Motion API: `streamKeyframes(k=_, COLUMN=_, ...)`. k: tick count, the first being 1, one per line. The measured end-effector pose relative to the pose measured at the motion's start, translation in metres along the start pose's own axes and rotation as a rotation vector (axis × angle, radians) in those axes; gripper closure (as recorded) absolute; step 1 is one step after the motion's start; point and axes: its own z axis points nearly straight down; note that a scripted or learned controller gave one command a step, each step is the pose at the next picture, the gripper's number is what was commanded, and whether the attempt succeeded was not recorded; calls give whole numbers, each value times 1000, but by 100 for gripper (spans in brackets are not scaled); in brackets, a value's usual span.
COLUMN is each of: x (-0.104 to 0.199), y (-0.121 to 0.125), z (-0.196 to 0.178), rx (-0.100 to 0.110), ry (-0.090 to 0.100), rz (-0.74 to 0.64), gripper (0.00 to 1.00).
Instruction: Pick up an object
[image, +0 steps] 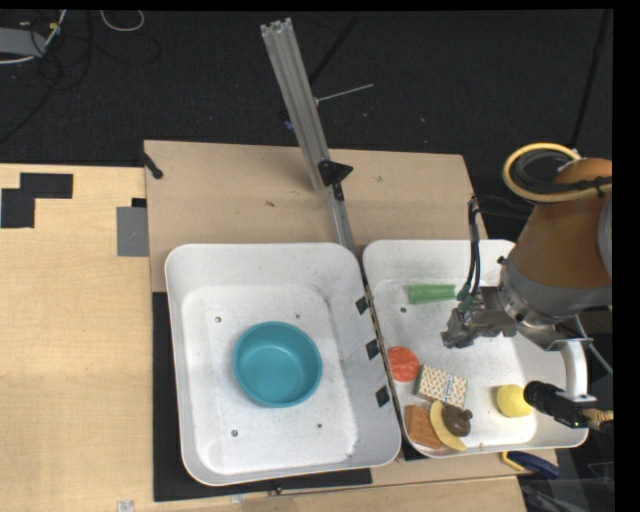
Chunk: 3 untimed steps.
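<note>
I see two white bins side by side on the counter. The left bin sits in the lower middle of the frame, and a round blue bowl lies in it, open side up. The right bin is at the lower right and holds many small things. A green stick lies flat near the top of that bin. A little red round thing sits by the bin's left wall. Just right of it is a square spotted cracker. Below that, at the bin's bottom edge, a brown round thing, a yellow banana and a small dark blob are bunched up and touching. A yellow ball sits at the lower right of the bin. My arm comes in from the right side of the frame. Its pincer is low over the middle of the right bin, just below the green stick and apart from it. I cannot tell how the pincer stands, and I see nothing in it.
</note>
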Motion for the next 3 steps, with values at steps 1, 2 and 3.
streamKeyframes(k=1, x=0, y=1, z=-52, rx=-1, ry=0, rz=1, gripper=100)
streamKeyframes(k=2, x=45, y=17, z=-53, rx=3, ry=0, rz=-2, gripper=100)
streamKeyframes(k=3, x=90, y=39, z=-53, rx=4, ry=0, rz=-2, gripper=100)
